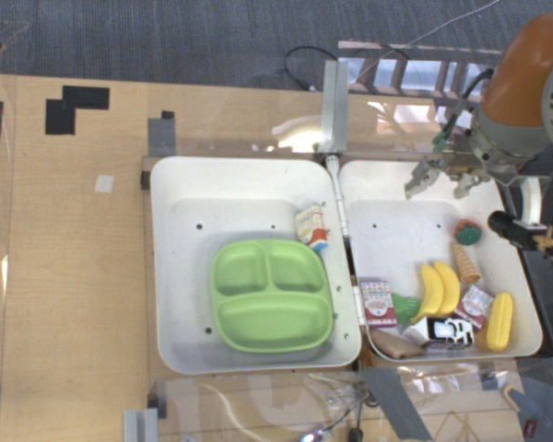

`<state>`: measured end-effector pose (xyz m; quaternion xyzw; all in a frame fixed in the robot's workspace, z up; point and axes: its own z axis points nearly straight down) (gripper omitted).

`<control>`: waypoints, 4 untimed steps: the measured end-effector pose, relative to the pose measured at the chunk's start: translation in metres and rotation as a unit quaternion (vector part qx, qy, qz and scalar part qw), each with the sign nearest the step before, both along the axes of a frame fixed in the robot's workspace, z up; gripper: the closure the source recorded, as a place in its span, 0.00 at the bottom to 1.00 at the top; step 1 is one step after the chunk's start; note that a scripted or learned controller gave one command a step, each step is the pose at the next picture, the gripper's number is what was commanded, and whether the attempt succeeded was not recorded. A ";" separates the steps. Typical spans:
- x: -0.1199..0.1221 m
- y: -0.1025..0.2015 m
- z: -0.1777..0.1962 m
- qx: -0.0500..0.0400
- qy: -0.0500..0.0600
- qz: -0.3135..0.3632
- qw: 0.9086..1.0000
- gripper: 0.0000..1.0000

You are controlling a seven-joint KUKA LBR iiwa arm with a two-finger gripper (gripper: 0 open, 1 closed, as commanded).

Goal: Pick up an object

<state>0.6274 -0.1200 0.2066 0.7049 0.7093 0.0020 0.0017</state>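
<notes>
Yellow items, near edge: corn cob (500, 320) and banana (440, 289) lie in the right bin (387, 238), among small packets.
Middle: ice-cream cone (465, 250) lies untouched.
Left bin (180, 247): green tray (272, 295).
Far edge: gripper (441, 180) hangs above the right bin's far rim, fingers spread, nothing between them.
Progress: judged not begun; choice, descent, grasp and lift remain.

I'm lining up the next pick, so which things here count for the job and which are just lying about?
For the job: gripper, open above the right bin; bananas, ice cream cone, corn cob, small carton, all loose in that bin.

Lying about: green divided tray and small packet in the left bin; metal divider post.
</notes>
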 end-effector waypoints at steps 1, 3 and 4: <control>-0.029 -0.042 -0.066 -0.001 0.001 0.030 1.000 0.00; -0.095 -0.077 -0.116 -0.004 -0.006 0.121 0.993 0.00; -0.093 -0.076 -0.104 -0.003 -0.008 0.120 0.993 1.00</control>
